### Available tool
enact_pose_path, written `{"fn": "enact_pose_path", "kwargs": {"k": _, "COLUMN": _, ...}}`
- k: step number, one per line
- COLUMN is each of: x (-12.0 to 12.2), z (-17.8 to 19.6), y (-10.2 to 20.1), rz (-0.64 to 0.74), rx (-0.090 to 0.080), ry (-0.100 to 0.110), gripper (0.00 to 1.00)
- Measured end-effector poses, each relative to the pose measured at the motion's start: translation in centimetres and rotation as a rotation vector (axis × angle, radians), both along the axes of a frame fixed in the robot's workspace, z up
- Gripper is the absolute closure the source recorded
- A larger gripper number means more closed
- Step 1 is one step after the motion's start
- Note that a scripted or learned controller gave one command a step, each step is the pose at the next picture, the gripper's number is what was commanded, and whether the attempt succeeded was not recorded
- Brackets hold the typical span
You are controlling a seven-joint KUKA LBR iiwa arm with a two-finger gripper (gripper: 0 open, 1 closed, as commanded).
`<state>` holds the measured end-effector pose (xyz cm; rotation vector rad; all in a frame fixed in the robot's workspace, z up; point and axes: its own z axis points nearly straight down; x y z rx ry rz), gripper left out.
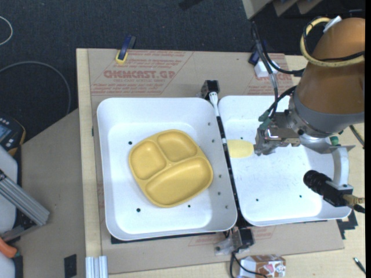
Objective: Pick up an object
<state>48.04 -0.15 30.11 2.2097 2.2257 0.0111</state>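
In the right-hand bin [290, 207], near its left wall, my jaws [262, 145] hang low over the white floor, and right beside them lies a small pale-yellow object [239, 149] — soft-edged and rounded, its right end hidden behind my fingertips. I cannot tell whether the jaws are spread or closed, or whether they touch the object at all; from this angle the dark metal of the wrist blocks the gap. Much of my own arm [333, 68] is cut off at the top and right, its broad orange band glossy above the grey housing.

The left bin [110, 126] holds a yellow divided plate [169, 168] — smooth moulded plastic with three compartments and rounded corners, lying flat and slightly turned. Both bins are shallow, matte white with small dark specks, and sit side by side on a brown tabletop [174, 68] bearing red printed lettering. A black cylindrical part [323, 187] overlaps the right bin's lower right edge; what it belongs to is unclear.
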Motion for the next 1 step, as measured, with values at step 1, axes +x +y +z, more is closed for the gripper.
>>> {"fn": "enact_pose_path", "kwargs": {"k": 1, "x": -0.04, "z": 6.48, "y": 7.49, "rz": 0.002, "rx": 0.001, "ry": 0.0, "gripper": 1.0}}
